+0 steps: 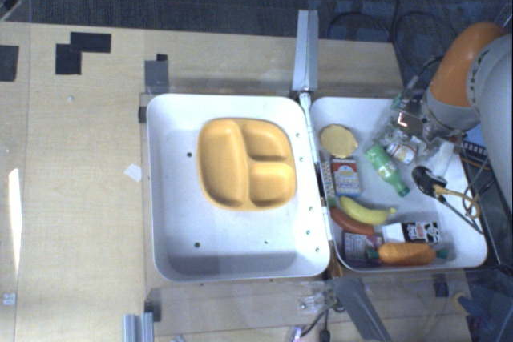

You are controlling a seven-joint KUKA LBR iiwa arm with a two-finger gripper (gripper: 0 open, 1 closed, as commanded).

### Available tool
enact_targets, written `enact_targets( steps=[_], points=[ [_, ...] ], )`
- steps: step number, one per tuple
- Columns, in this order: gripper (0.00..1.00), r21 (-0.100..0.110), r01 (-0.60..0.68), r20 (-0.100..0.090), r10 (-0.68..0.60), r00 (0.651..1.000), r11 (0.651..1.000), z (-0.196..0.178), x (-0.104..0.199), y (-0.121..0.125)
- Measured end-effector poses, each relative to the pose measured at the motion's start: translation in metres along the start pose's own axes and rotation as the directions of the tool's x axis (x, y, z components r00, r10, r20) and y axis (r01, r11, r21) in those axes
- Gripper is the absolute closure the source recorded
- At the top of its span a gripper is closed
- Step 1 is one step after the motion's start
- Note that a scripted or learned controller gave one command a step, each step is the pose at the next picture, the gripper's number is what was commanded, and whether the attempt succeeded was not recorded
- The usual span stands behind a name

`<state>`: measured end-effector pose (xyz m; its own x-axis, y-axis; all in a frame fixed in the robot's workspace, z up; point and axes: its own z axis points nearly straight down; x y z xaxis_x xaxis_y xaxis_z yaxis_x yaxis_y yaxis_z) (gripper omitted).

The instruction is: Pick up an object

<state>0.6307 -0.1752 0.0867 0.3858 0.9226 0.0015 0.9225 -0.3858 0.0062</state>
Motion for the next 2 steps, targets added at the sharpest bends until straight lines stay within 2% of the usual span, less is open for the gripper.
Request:
enact_targets(
  steps=[1,2],
  points=[
    [1.0,-0.006,0.007,-0.001,-0.007,1.0,1.0,-0.013,0.002,0.002],
    [1.0,0.0,-0.046,-0.001,0.046,0.999,0.999,-0.118,0.075,0.01]
  ],
)
